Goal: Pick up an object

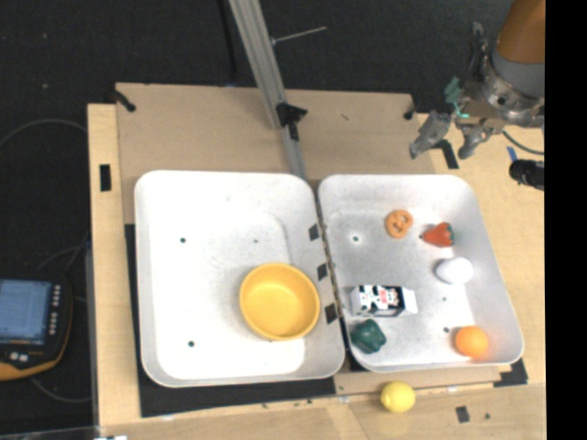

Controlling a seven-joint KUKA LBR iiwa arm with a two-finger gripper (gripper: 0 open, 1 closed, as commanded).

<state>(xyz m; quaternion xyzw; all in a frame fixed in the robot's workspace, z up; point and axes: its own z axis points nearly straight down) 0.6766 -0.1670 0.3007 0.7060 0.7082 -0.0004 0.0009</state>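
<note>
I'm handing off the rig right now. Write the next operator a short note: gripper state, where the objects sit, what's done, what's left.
Gripper: open, holding nothing, hanging above the bench just beyond the far rim of the right bin.
Right bin: small orange ring-shaped piece, red strawberry-like piece, white ball, black-and-white carton, dark green piece, orange ball.
Left bin: yellow bowl.
A yellow lemon-like piece lies on the bench in front of the right bin, outside it.
Done: nothing picked yet.
Left: move over a bin, descend, close on one object, lift.
</note>
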